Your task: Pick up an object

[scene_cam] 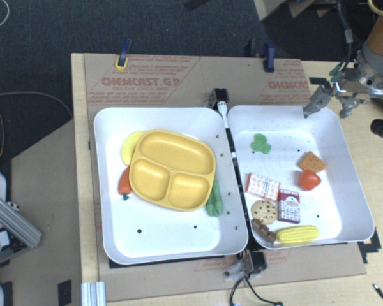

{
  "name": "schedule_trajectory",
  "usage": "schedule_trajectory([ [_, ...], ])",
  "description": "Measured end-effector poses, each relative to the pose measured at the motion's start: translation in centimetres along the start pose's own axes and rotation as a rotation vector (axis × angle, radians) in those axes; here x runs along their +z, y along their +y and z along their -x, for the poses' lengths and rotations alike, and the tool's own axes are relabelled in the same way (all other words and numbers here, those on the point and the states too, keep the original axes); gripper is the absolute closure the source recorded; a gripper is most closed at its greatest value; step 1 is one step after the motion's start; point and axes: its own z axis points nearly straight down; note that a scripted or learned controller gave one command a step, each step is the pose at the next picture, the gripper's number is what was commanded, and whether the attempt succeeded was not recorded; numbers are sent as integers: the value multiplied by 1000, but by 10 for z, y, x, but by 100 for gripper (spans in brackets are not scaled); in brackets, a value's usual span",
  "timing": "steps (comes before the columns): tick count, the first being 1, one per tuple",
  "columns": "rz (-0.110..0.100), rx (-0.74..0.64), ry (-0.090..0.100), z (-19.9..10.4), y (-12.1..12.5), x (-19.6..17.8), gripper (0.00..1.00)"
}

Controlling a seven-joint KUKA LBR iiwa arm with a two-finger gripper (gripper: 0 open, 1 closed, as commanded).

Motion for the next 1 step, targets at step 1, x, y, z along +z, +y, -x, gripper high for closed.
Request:
schedule_trajectory([
  [1, 13, -3, -3, 0, 3, -7, 0],
])
